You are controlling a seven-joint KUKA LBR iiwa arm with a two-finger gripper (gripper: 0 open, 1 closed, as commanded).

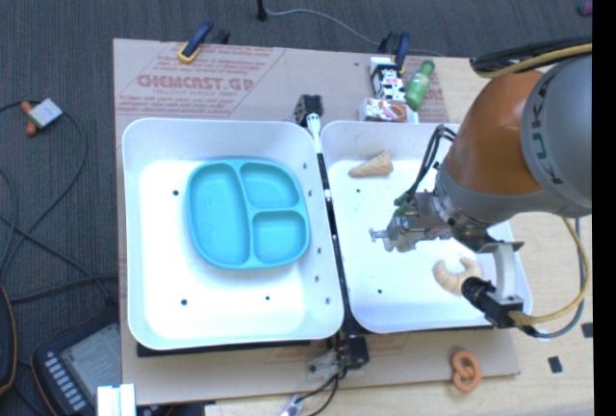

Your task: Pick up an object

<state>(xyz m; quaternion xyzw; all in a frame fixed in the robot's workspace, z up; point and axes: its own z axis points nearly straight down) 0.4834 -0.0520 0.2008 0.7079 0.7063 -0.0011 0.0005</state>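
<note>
Risk lies in aim: the gripper (397, 233) hangs mid-frame over bare floor of the right bin (385, 303), its grip unreadable from this angle. Candidate objects sit apart, a tan cone-shaped piece (372, 166) above and a curled pastry-like piece (452, 274) lower right, so closing here likely catches nothing.

Robot lab: bench (173, 77), cables, carpet.

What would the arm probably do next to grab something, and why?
Probably shift the tool toward the curled tan piece lying close by in the right bin, then lower onto it. Nothing shows between its tips, and that piece lies closer than the cone-shaped piece near the bin's far edge.
</note>
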